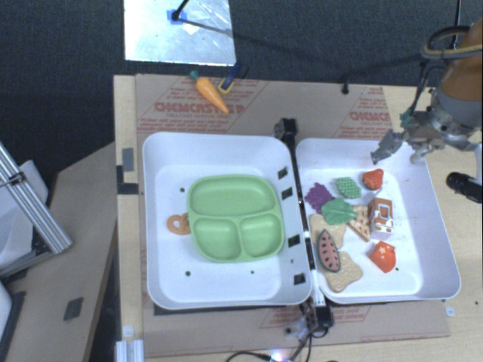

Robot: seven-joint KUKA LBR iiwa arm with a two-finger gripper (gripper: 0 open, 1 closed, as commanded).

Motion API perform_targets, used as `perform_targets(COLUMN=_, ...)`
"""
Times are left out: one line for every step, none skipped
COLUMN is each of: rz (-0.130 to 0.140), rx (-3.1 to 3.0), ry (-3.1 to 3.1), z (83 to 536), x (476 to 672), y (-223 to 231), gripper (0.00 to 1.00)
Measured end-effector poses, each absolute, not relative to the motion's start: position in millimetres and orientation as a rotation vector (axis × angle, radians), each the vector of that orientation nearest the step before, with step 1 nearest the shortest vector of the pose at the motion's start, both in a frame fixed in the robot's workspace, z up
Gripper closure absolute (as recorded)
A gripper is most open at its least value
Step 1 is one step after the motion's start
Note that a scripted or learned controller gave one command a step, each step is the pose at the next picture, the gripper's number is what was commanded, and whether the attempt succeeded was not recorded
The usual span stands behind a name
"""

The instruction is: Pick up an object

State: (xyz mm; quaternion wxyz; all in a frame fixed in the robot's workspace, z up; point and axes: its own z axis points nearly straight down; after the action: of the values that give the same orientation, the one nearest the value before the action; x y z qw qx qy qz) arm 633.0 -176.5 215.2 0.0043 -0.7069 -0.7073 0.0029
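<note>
**Toy food items, right bin: none yet lifted**

Toy food pieces lie clustered in the right bin (438, 225), toward its left half. Listed: a purple piece (318, 196), a green checked piece (348, 187), an orange-red piece (373, 179) nearest the arm, a green leafy piece (339, 211), a boxed brown-and-white piece (381, 216), a watermelon slice (327, 250), a tan biscuit shape (344, 273) and a red piece (383, 256).

Left bin (162, 164): a green divided plate (234, 217) and a small pretzel (179, 224) just beside its left edge. A toy carrot (210, 94) rests on the board behind the bins.

The gripper (400, 148) hangs over the back of the right bin, its two fingers spread apart with nothing between them.

Handling advice: several pieces touch or overlap at the cluster's centre, so a grasp there would likely snag a neighbour. The orange-red piece or the red piece stands more apart and looks the safer target. Centre the fingers over one piece and descend straight before closing.
</note>
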Motion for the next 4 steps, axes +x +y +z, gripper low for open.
perform_targets(rz=-0.001, rx=-2.219, ry=-2.226, z=222.8, x=635.7, y=-176.0, gripper=0.0)
perform_targets(rz=0.001, rx=-2.22, ry=-2.224, z=177.0, x=641.8, y=-182.6, gripper=0.0)
perform_targets(rz=0.002, rx=-2.218, ry=-2.222, z=114.5, x=639.5, y=-183.7, gripper=0.0)
perform_targets(rz=-0.008, rx=-2.226, ry=-2.231, z=88.8, x=643.1, y=-184.4, gripper=0.0)
